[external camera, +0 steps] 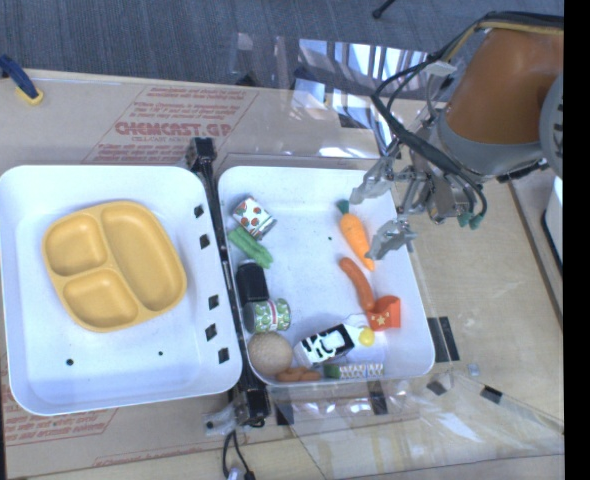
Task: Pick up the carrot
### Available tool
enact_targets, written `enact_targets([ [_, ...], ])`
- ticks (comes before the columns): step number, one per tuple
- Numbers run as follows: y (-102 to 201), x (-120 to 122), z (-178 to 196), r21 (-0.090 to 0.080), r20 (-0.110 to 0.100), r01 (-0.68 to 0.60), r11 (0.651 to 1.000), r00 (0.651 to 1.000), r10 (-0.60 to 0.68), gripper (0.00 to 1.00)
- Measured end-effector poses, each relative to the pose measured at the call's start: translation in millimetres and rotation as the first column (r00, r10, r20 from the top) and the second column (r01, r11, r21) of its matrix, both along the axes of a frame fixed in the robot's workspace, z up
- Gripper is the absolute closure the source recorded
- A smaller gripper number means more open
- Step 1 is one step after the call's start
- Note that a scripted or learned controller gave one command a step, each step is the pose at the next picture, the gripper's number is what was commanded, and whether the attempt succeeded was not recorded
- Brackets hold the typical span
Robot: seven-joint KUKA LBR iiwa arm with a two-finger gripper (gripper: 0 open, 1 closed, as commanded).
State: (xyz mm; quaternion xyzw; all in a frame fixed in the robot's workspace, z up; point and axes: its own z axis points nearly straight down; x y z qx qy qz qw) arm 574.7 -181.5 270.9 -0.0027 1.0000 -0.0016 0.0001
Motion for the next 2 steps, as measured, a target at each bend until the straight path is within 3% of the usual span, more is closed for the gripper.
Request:
enact_targets([
  [1, -27, 52, -156, 0.003, -0.006, 0.307, 0.952, 0.952, -0.307, 0.0],
  [2, -26, 56, -140, 0.002, 0.005, 0.298, 0.955, 0.955, -0.298, 1.0],
])
